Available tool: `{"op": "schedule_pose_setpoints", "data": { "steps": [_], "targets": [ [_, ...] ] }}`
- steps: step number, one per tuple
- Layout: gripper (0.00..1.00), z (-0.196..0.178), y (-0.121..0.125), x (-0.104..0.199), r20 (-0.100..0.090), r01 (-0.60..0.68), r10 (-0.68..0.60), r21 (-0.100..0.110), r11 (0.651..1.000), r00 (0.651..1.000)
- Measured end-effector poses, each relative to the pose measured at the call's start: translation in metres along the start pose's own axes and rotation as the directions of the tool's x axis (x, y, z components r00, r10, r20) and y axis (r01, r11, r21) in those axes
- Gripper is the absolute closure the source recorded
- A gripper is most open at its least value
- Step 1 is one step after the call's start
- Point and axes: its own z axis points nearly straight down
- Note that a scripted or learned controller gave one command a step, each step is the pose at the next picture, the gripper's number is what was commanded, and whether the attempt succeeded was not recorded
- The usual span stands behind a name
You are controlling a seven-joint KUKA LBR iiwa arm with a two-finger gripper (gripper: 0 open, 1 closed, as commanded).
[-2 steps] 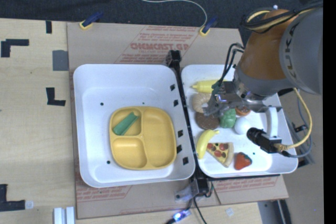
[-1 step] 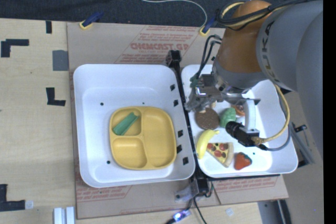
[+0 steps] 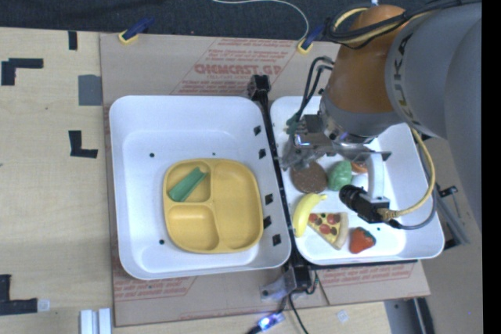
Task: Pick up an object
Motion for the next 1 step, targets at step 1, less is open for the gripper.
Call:
{"op": "schedule_pose_setpoints", "data": {
  "steps": [1],
  "targets": [
    [1.00, 0.0176, 0.0064, 0.0010, 0.000, 0.000, 0.000, 0.001, 1.000, 1.000]
  ]
}}
